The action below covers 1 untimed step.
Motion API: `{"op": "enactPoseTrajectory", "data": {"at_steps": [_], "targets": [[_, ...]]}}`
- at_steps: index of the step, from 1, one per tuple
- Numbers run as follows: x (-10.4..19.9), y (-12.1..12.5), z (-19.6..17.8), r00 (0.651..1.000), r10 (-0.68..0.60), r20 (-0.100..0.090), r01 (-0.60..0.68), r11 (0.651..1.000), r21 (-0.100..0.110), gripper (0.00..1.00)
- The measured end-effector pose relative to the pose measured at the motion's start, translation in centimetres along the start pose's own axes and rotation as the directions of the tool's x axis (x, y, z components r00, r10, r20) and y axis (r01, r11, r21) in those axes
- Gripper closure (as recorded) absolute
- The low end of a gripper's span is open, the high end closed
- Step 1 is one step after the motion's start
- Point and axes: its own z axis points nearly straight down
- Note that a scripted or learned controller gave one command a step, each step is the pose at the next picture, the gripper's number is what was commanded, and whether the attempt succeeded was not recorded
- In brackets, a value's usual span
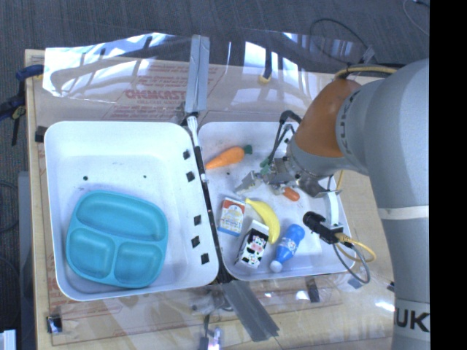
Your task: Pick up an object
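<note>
Gripper (257, 179) was low in the right bin (219, 133), just above the banana (264, 217) & near the carrot (226, 157), prob. lining up a grab. Grip state: couldn't tell. Blue tray (113, 238) sat in the left bin (109, 141), out of play.

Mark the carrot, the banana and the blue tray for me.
carrot (225, 157), camera view, middle of its orange body
banana (265, 216), camera view, middle of its curve
blue tray (117, 237), camera view, central divider
</note>
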Motion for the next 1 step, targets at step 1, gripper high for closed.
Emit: {"op": "enactPoseTrajectory", "data": {"at_steps": [1], "targets": [[0.91, -8.95, -0.05, 0.999, -0.052, 0.000, 0.052, 0.999, -0.004, 0.00]]}}
